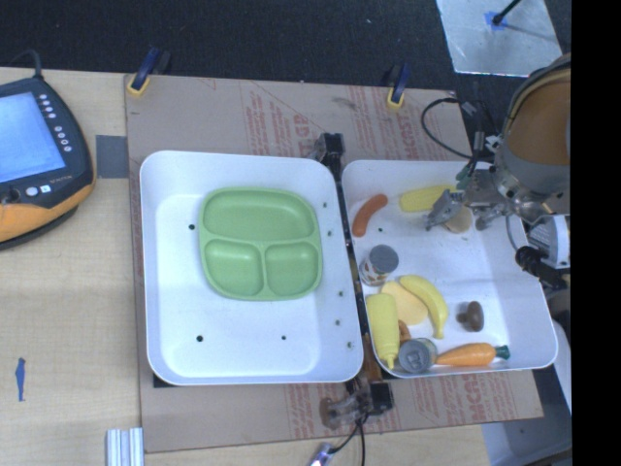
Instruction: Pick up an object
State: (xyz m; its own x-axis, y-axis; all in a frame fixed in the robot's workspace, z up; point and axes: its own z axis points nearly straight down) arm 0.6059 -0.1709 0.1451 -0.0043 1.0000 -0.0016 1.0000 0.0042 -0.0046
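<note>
My gripper (454, 214) is low in the back of the right bin (529, 304), reaching in from the right. It stands open, its fingers on either side of a small beige object (459, 221) on the bin floor. A yellow piece (421, 198) lies just left of the gripper. Further left is an orange sausage (369, 214). Nearer the front lie a grey round lid (381, 258), a banana (428, 300), a yellow corn cob (383, 324), a small brown lump (471, 314), a carrot (470, 355) and a grey disc (417, 355).
The left bin (165, 289) holds a green divided plate (260, 243). A tablet-like pendant (34, 153) rests on the bench at far left. Cables (446, 129) run behind the right bin. Clamps (144, 74) hold the cardboard mat.
</note>
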